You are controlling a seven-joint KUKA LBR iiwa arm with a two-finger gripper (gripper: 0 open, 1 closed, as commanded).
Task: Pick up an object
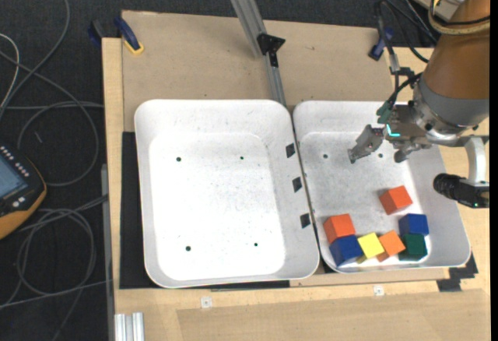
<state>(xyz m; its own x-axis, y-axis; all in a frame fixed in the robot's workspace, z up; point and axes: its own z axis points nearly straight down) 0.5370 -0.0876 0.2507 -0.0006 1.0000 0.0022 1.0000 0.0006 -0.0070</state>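
Note:
Several coloured blocks lie in the right bin [327, 133], gathered at its near side. An orange block [396, 198] sits a little apart from the rest. Another orange block [338, 226], a blue block [347, 249], a yellow block [370, 245], a small orange block [391, 243], a second blue block [415, 223] and a green block [416, 247] cluster along the front wall. My gripper [383, 152] hovers over the far middle of this bin, behind the lone orange block. Its fingers are spread open with nothing between them.
The left bin [156, 125] stands beside the right one, with black clips [296, 184] along the shared wall. A slanted metal pole [249, 12] rises from the bench behind the bins. Cables and a handheld pendant [15, 184] lie on the floor to the left.

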